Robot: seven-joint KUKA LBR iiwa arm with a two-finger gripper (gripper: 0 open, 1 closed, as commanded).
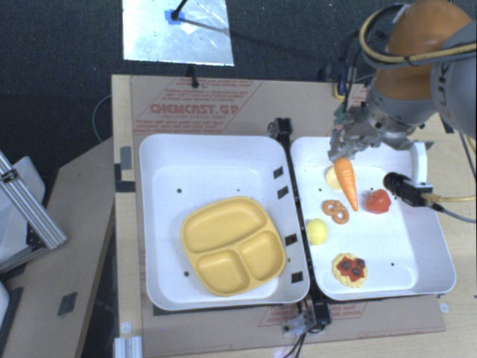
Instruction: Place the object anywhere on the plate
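Closed on the thick top end of the orange plastic carrot (345, 183), the jaws of the grey two-finger gripper (342, 155) hold it point-down over the right white bin (428, 263), near that bin's upper left corner. Its tip hangs just beside a small brown pretzel-shaped toy (336, 212) and a pale yellow rounded piece (332, 176) sits against its left side. A red tomato-like toy (378, 201) lies to the right of the carrot, close to a black cylindrical fitting (402, 187) with a cable. Lower down are a yellow lemon-like ball (317, 232) by the dividing wall and a small round pizza toy with dark toppings (349, 268). The yellow three-compartment plate (232, 244) rests in the left white bin (168, 200), well apart from the carrot. Between them stands the black clamped seam (292, 200) where the two bins meet.
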